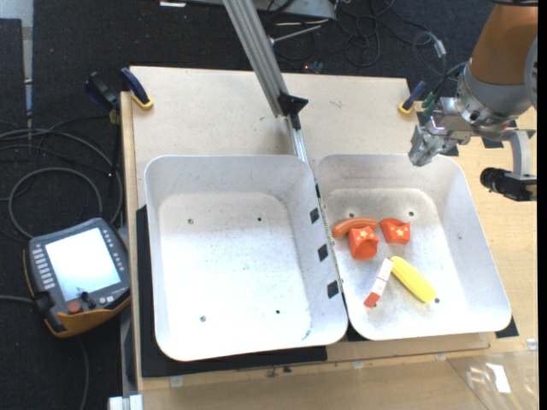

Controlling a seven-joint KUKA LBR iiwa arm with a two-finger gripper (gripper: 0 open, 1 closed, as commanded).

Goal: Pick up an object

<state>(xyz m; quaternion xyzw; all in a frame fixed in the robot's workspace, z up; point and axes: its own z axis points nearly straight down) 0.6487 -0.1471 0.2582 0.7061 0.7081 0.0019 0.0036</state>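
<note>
Small toys in the right bin (479, 254), near its middle: a chunky orange block (363, 243); a smaller orange piece (396, 231) just beside it; a thin orange sausage shape (349, 225) touching the block's top; a smooth yellow corn shape (414, 280) lying slanted; a little white and red stick (379, 283) just beside the corn. Left bin (171, 220) white, shallow, speckled with dark dots, round corners. Both on a pale wood bench (214, 109) over black floor with cables. Gripper (424, 149) up above the right bin's far edge, holding nothing; cannot tell if open or shut. Grey screen pad (79, 273) on the floor, left.
</note>
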